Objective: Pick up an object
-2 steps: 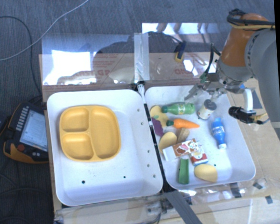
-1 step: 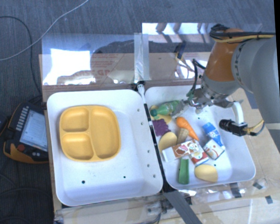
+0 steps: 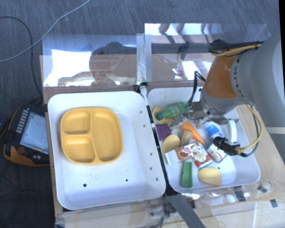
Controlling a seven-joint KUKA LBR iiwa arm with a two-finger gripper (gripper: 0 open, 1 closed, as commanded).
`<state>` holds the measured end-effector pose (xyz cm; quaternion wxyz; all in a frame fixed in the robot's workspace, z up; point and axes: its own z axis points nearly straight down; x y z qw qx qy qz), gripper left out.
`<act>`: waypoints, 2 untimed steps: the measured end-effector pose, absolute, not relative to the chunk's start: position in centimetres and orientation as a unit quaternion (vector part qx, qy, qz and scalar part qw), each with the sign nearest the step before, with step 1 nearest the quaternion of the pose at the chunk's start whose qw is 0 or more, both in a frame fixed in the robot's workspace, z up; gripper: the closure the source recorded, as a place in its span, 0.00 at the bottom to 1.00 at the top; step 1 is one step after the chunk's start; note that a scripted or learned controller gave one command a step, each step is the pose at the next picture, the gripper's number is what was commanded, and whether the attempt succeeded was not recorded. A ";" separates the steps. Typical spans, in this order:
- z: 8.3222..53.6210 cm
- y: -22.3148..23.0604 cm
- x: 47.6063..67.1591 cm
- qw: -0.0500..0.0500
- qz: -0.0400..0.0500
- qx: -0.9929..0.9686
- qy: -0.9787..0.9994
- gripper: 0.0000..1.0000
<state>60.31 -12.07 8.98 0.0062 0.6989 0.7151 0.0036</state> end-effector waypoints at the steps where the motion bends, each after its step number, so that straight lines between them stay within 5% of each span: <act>1: 9.9 -11.9 60.4 0.005 0.005 0.699 0.716 1.00; 2: 9.1 -12.4 59.9 0.005 0.004 0.697 0.717 1.00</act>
